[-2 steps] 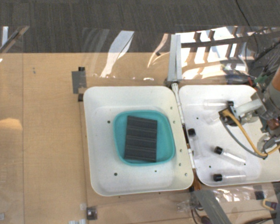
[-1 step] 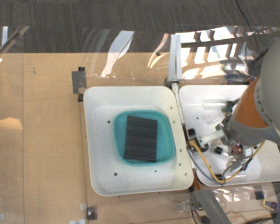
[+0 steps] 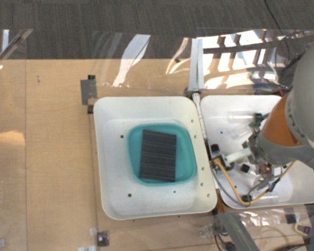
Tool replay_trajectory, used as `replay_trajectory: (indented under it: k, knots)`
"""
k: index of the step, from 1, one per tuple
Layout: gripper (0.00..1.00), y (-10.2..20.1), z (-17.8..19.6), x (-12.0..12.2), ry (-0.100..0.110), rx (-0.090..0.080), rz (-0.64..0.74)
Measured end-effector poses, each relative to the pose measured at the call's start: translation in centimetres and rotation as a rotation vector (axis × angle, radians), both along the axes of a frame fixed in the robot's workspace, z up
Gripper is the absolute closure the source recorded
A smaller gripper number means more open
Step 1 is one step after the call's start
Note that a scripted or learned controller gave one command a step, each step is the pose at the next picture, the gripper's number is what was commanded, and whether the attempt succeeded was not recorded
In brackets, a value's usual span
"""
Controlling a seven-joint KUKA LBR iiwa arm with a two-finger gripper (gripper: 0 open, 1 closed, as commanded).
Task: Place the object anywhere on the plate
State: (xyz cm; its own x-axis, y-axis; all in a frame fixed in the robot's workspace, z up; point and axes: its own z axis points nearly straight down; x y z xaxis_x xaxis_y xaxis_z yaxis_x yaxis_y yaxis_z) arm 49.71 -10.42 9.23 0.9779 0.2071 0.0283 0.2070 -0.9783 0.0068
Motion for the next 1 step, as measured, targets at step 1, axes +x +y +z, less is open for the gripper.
replay_trajectory:
  k: [1]
  knots:
    - [0.00, -6.59, -0.14, -0.22, 0.006, -0.007, 0.039]
